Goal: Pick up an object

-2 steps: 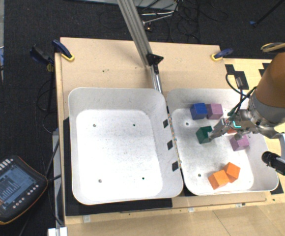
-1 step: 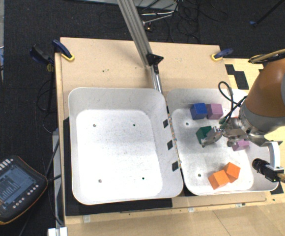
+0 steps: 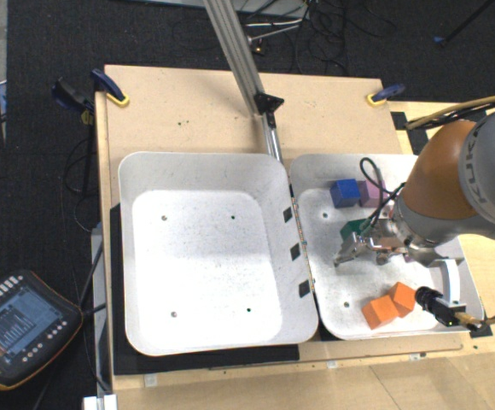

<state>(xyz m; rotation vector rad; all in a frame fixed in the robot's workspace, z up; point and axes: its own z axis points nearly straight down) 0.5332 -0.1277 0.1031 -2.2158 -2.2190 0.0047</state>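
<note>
In the camera view, the grey arm [image 3: 461, 178] with its orange band reached in from the right and hung over the right bin [image 3: 316, 306]. Its claw [image 3: 354, 248] pointed toward the middle of that bin, low above the floor. Whether the claw's prongs stood apart or together could not be told, for the metal parts blurred into one another there.

Just above the claw tip lay a small green object [image 3: 354, 227], partly covered by the wrist and dark cables; it sat touching or very close to the claw, but nothing showed it caught between the prongs. Farther toward the back of the bin stood a blue block [image 3: 345, 192], with a pale purple block [image 3: 370, 193] just beside it on its right, the two seeming to touch. Both were near the claw but apart from it.

Toward the front of the bin, below and right of the claw, lay two orange blocks: the larger orange block [image 3: 380, 312] nearer the front edge, and a smaller orange block [image 3: 403, 296] just beside it, up and to the right. They were clear of the claw.

The left bin [image 3: 145, 254] sat side by side with the right one, the rims meeting along the middle. Both rested on the tan worktop [image 3: 188, 109], which carried blue and yellow clamps [image 3: 109, 87] at its back corners. A slanted metal post [image 3: 235, 45] rose from behind the bins. On the dark floor at lower left lay a control pendant [image 3: 15, 330] with a lit screen.
</note>
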